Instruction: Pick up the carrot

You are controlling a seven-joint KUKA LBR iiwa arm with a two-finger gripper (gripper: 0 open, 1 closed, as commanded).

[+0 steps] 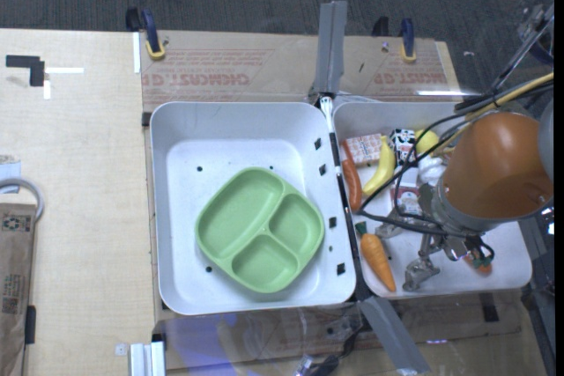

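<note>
Claw (423, 270) hung low in the right bin (511, 273), metal fingers apparently spread, pinching nothing; approach step, grasp not made. Carrot (377, 261), orange and tapered, lay just beside it near the bin's left wall. Next move called for shifting over it and closing. Farther back sat a curved yellow banana (382, 169); left bin (176, 189) held a smooth green divided plate (260, 229).

Just left of the grey metal claw (423, 270), the carrot (377, 261) is showing bright orange. Further left, a light green plate (259, 230) is sitting in a white bin (176, 189). Above the claw, a banana (382, 168) is looking yellow, beside a small black-and-white spotted toy (403, 139).
</note>
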